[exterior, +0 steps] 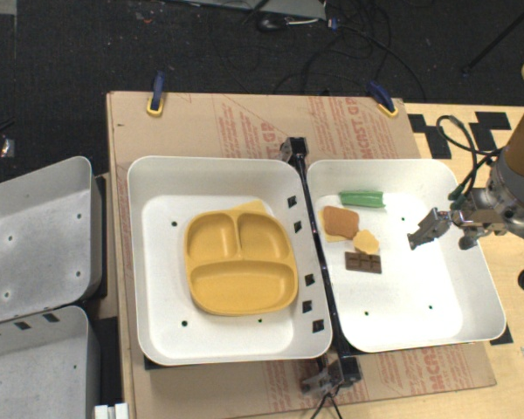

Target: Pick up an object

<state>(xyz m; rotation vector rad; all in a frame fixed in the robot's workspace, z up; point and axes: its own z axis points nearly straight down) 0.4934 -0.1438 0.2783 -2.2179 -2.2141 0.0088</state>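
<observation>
The bench carries 2 shallow white bins side by side on a brown board [244, 116]. The arm [515, 177] enters from the right of the camera view and reaches over the right bin [419, 321].

Gripper [426, 232]: positioned above the right half of the right bin, pointing left. The dark fingertips appear close together with nothing between them; whether they are fully closed cannot be told at this resolution.

Objects in the right bin, all in its upper-left area and all to the left of the gripper, apart from it:
1. A green stick-shaped piece [361, 199], lying roughly horizontal, nearest the bin's top edge.
2. An orange-brown rounded block [340, 222], just below the green piece.
3. A small yellow piece [367, 242], touching or just beside the orange-brown block's lower right.
4. A dark brown flat rectangular piece [363, 263], directly below the yellow piece.

The yellow piece is the object nearest the gripper, with bare bin floor between them.

The left bin [157, 321] holds 1 yellow divided tray [241, 263] with 3 compartments, lying flat near the bin's centre.
</observation>
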